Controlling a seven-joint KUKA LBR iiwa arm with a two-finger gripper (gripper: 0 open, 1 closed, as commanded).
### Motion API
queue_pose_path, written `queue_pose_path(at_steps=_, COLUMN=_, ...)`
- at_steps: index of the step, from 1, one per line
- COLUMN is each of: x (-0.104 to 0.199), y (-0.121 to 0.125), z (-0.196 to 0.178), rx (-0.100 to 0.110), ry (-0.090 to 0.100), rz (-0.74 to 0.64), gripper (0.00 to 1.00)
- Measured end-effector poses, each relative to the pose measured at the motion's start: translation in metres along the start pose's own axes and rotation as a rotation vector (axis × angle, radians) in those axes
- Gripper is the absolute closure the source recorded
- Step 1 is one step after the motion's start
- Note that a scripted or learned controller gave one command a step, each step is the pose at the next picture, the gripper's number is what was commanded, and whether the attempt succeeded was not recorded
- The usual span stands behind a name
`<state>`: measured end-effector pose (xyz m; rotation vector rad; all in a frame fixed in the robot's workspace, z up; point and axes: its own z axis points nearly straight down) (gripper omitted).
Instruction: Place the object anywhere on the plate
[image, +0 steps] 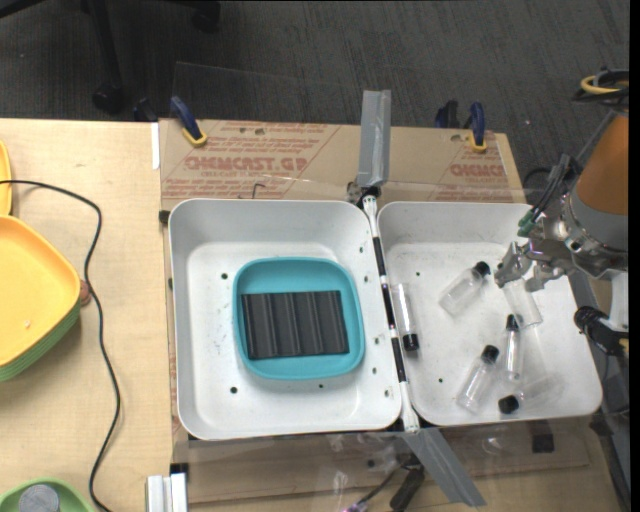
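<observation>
Camera view, bench from above.

1. Gripper (520, 268): on the grey arm entering from the right, poised over the upper part of the right bin (430, 395). Whether anything sits between the fingers cannot be told; open or closed cannot be told either.

2. Vials, clear with black caps, several, all in the right bin:
- one vial (463, 290) just left of the gripper, lying at a slant;
- one vial (513, 344) directly below the gripper, near it;
- one vial (476, 377) further below and slightly left;
- one long tube (403, 318) well to the gripper's left, against the bin's inner wall;
- a loose black cap (508, 404) far below the gripper, near the bin's front edge.

3. Plate (297, 277): teal, squarish, with a dark ribbed insert, centred in the left bin (195, 330), well to the gripper's left, across the divider. No vial lies on it.

4. Step in hand, by judgement: the pick. The gripper appears to be choosing among the vials nearest it.

5. Next move calls for: a descent onto one vial, a closure across its narrow body, a lift clear of the bin wall, then a carry leftward over the divider to the plate.
</observation>
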<state>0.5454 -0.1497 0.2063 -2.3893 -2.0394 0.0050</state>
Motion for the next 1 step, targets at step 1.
queue_pose_path(at_steps=1, x=0.0000, y=0.0000, z=0.0000, rx=0.000, ry=0.000, rz=0.000, gripper=0.00)
